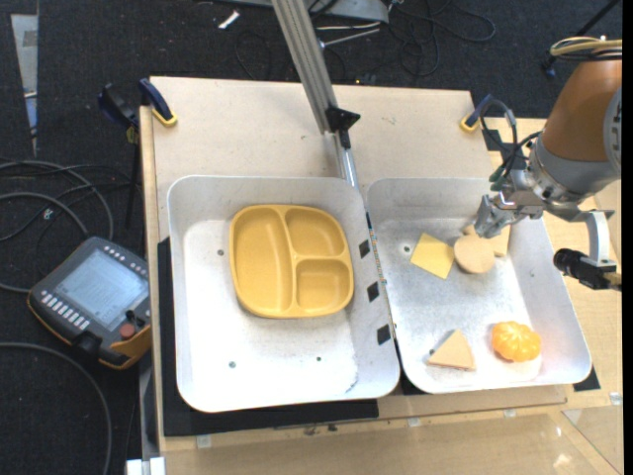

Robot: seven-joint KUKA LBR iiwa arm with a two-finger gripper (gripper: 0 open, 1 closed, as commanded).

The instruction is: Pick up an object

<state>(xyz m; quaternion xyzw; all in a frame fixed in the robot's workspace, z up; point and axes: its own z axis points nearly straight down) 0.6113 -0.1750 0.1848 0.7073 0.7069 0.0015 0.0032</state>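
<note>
The right bin (554, 295) holds a yellow square slice (432, 256), a pale round piece (474, 256), a tan wedge (453, 352) and an orange fruit (515, 341). My gripper (492, 219) hangs low over the bin's upper right part, directly above and touching or nearly touching the pale round piece. The grey arm with its orange band (584, 107) comes in from the right.
The left bin (198, 265) holds a yellow divided plate (293, 261). A metal pole (312, 57) slants down to the seam between the bins. Clamps sit at the bench's back corners, and a teach pendant (94, 300) lies on the floor at left.
</note>
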